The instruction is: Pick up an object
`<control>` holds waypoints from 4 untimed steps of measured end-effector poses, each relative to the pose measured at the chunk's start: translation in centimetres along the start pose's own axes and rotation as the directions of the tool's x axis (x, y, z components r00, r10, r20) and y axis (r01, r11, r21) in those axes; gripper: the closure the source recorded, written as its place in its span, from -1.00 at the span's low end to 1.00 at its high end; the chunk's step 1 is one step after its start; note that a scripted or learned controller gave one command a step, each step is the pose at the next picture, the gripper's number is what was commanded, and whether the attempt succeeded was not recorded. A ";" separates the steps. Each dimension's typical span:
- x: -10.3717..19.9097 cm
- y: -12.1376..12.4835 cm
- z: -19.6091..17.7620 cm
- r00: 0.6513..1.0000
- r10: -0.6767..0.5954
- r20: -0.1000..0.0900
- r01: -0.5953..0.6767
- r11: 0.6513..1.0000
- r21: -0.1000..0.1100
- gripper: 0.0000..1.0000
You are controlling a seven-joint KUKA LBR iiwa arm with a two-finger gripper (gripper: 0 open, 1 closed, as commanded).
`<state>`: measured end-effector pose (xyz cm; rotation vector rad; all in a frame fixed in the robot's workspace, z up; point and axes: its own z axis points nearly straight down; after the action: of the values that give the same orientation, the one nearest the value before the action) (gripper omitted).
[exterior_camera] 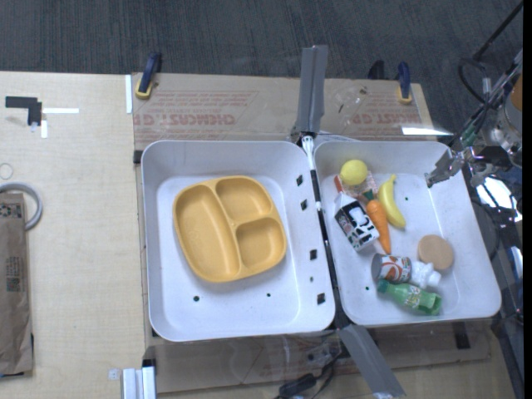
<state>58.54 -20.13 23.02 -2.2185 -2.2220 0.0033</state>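
The right bin (465,248) holds a loose pile. A yellow lemon-like ball (354,172) lies at the back, with a banana (391,202) and a carrot (379,221) beside it. A black-and-white bottle (354,219) lies left of the carrot. Nearer the front are a round tan disc (435,252), a small can (391,268) and a green bottle (411,296). My gripper (442,171) hangs over the bin's back right rim, apart from all of these, with nothing seen in it.
The left bin (166,289) bears a yellow divided plate (229,227). A metal divider post (312,90) stands between the bins at the back. Cables and arm parts (499,189) crowd the right edge. A brown paper bag (13,281) lies far left.
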 end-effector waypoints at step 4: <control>4.4 4.3 13.9 0.991 -0.131 0.001 0.131 0.991 -0.003 -1.00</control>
<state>62.78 -15.72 9.14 -2.0700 -2.3641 0.0011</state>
